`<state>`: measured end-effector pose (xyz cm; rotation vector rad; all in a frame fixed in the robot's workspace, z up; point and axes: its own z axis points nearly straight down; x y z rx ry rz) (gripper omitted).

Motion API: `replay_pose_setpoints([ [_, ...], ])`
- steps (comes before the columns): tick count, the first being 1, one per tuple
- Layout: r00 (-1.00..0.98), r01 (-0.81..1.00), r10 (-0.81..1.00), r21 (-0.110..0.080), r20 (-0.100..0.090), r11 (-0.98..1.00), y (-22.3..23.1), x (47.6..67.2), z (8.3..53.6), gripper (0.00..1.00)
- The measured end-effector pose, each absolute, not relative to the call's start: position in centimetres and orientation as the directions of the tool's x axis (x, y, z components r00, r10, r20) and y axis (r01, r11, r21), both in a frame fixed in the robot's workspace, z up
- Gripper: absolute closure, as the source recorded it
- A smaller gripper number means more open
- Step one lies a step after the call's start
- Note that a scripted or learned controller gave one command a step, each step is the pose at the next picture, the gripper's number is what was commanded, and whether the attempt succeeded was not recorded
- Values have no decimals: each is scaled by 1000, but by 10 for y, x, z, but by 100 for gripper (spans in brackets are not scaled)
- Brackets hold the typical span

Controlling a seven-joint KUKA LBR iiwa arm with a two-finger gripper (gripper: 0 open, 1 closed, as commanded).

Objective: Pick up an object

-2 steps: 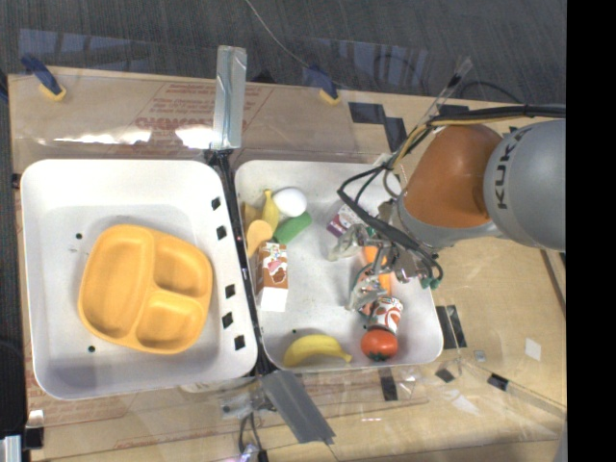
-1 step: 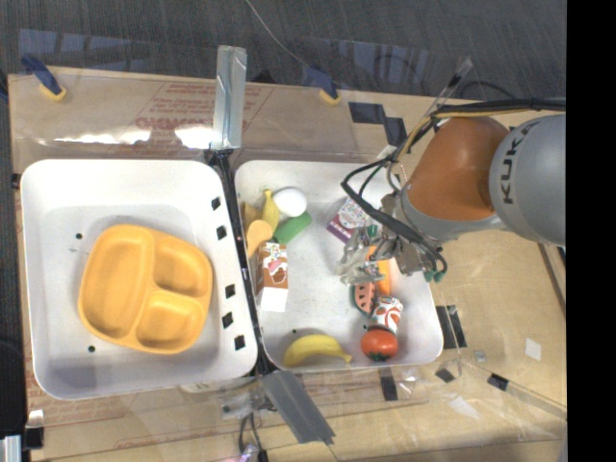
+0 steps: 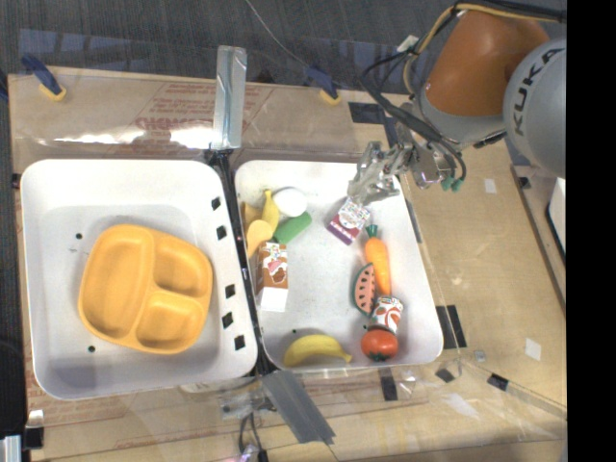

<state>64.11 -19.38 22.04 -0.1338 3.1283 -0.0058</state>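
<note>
Room lies open mid right bin (image 3: 416,248), between carton (image 3: 273,264) and carrot (image 3: 376,262). Near its far rim, the jaws (image 3: 364,192) grip a purple packet (image 3: 347,221).

Two white bins (image 3: 38,287) sit side by side: beside the orange divided tray (image 3: 144,285), the single item in the left bin, the right bin holds two bananas (image 3: 316,349), one carrot (image 3: 377,263), one tomato (image 3: 379,344), one watermelon slice (image 3: 363,288), and one small carton (image 3: 273,268).
</note>
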Motion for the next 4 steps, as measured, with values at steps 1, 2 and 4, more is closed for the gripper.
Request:
replay_pose_setpoints([
  [1, -996, -88, -88, -4, -10, 996, -193, 642, 229, 100],
  [2, -966, 258, 258, -1, -4, 966, -211, 657, 188, 100],
  [4, -975, 224, 224, 0, 1, 975, -209, 587, 92, 0],
])
